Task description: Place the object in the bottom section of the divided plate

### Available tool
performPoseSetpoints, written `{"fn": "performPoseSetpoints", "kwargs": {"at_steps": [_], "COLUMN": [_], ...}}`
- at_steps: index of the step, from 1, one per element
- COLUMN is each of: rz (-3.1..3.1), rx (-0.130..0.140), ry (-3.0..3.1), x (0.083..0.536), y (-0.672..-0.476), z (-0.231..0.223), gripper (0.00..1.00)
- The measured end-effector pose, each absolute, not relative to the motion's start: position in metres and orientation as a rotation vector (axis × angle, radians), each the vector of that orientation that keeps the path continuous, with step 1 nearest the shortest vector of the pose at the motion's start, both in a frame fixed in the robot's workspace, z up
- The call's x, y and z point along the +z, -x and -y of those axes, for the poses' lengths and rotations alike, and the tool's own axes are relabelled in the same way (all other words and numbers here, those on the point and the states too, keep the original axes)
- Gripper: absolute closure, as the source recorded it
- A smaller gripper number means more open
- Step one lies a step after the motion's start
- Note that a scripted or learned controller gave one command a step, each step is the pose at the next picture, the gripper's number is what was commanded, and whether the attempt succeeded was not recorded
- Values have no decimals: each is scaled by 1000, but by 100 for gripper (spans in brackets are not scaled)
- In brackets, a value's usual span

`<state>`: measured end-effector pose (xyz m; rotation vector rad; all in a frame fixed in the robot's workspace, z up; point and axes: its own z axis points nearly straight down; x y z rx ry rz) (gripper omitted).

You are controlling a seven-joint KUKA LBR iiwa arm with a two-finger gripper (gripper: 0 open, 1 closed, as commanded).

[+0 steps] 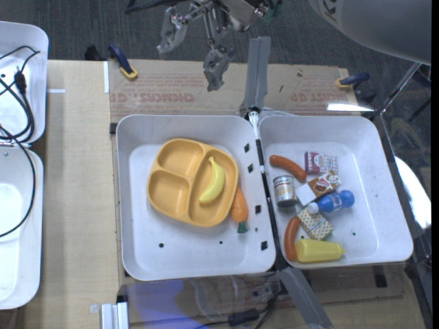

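Hand (188, 53) open, empty, above bins; banana (212, 180) in plate (171, 184); carrot (239, 208) partly hidden.

Yellow banana (212, 181) (curved), lying in divided plate's (167, 157) large section

The claw (195, 50) hangs above the far edge of the worktop (75, 184), behind the two white bins and holding nothing, its fingers (215, 70) spread apart. In the left bin (137, 252) lies a yellow divided plate (171, 190) with a banana (213, 181) in its large right-hand section, and a carrot (239, 208) rests against the plate's right rim. The right bin (384, 238) holds two sausages (287, 166), a small can (283, 190), a blue bottle (333, 202), small snack packets (321, 163) and a yellow bottle (319, 251), all clustered near its left side.
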<state>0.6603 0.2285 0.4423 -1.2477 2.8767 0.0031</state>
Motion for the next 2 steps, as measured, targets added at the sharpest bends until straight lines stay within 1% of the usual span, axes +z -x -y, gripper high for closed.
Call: {"fn": "performPoseSetpoints", "kwargs": {"at_steps": [2], "rz": [-2877], "rx": [3], "ry": [1248], "x": [442], "y": [-660], "z": [-228], "gripper": [0]}}
